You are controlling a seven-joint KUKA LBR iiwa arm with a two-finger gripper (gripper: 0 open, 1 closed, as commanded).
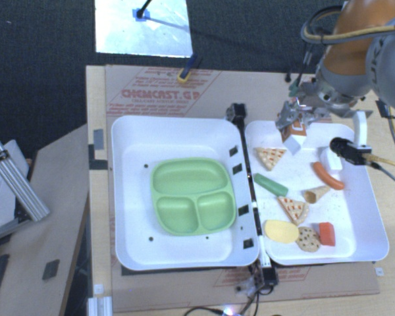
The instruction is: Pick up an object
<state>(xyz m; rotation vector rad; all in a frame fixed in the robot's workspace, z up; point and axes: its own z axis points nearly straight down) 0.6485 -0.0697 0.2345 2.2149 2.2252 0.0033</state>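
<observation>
My gripper [293, 122] hangs over the far left corner of the right bin [375, 242]. A small brown and white food piece [293, 135] sits between its fingers, and the gripper is shut on it. The piece seems lifted just above the bin floor. Lying loose in this bin are a pizza slice [271, 157], a green stick [270, 184], an orange sausage [327, 175], a small cone [316, 193], a second pizza slice [293, 209], a yellow piece [281, 231], a brown cookie [308, 239] and a red block [326, 233].
The left bin [128, 150] holds a green divided plate [187, 196]. A black divider [245, 176] runs between the bins. A white item [329, 158] lies near the right bin's far side, under the arm's black attachment [345, 149].
</observation>
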